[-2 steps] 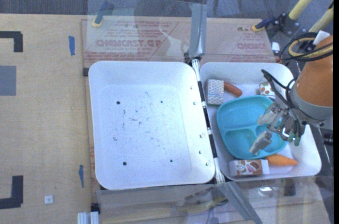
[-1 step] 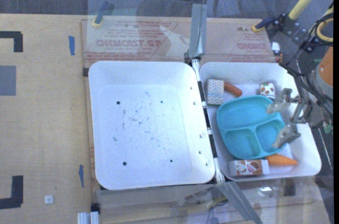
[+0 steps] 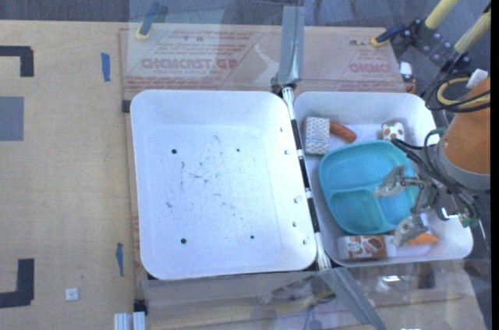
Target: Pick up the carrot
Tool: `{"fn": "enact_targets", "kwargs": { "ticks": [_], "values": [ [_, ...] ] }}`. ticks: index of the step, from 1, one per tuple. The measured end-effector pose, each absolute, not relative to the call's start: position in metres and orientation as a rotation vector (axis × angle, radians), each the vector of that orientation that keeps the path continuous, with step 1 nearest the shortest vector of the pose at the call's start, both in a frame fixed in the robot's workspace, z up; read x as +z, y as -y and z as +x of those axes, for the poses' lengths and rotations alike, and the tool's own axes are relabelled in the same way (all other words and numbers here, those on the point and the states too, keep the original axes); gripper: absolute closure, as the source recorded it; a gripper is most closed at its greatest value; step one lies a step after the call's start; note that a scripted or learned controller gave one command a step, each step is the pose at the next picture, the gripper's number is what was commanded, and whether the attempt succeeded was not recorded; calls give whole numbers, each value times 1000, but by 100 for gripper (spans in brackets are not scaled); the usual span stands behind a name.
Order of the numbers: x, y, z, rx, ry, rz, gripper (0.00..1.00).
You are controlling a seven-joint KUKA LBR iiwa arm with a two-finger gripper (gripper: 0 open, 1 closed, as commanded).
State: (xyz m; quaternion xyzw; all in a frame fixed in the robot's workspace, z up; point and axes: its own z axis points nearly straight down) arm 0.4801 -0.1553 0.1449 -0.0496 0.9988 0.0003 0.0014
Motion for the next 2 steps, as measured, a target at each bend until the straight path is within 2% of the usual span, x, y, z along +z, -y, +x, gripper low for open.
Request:
{"fn": "enact_targets", "kwargs": {
  "ticks": [1, 2],
  "values": [
    [239, 169, 485, -1, -3097, -482, 0],
    [227, 141, 491, 1, -2894, -1215, 0]
  ]
}}
